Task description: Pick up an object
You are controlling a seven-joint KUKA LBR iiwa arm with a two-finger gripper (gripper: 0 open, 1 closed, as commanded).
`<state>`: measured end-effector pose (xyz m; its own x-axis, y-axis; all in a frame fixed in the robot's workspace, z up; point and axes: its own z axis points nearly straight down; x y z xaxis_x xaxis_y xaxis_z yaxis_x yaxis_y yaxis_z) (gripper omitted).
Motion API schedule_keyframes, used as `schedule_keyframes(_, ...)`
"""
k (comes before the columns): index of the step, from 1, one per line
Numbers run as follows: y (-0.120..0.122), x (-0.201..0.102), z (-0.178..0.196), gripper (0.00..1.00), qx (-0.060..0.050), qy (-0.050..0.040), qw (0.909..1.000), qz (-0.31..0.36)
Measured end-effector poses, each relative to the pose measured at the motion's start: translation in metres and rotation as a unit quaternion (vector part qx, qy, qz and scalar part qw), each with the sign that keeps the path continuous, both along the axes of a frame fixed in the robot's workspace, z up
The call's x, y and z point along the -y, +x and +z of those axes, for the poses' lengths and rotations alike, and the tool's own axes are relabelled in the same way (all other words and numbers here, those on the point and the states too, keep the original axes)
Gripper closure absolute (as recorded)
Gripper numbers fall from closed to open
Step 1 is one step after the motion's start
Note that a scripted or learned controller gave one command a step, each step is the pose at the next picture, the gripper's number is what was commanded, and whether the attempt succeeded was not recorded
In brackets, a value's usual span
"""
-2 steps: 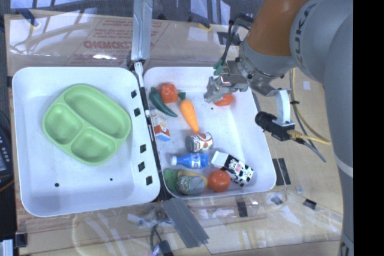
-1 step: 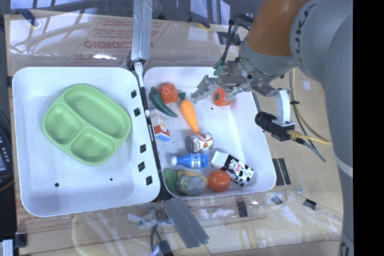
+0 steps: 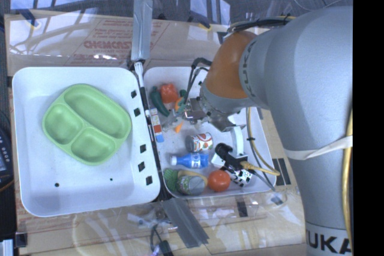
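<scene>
The arm's gripper hangs low inside the right-hand bin, above the clutter at that bin's upper left. You cannot tell from this view how it is set or whether it has hold of anything; the wrist and its orange band hide it, and nothing is seen lifted.

Take the small can at the middle of the right-hand bin as your landmark. Just above and to the left of it lie an orange-red toy and a green piece, closest to the tool. Directly below the can lies a blue-capped bottle; further below, against the near wall, a green-wrapped packet and a red ball touching it. Right of the ball sits a black-and-white cow figure.

Far to the left of the can, the other bin holds a green divided plate.

Judged from this, the pick is at the reach stage: every object rests in the bin, and grasp and lift remain.
</scene>
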<state>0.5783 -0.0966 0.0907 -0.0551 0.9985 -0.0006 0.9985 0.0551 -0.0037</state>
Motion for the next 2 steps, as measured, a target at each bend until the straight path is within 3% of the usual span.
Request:
schedule_keyframes(1, -0.001, 0.000, 0.009, 1.00, -0.002, 0.0001, 1.0000, 0.001)
schedule_keyframes(2, -0.042, 0.031, -0.001, 1.00, -0.001, 0.0016, 0.9914, 0.131)
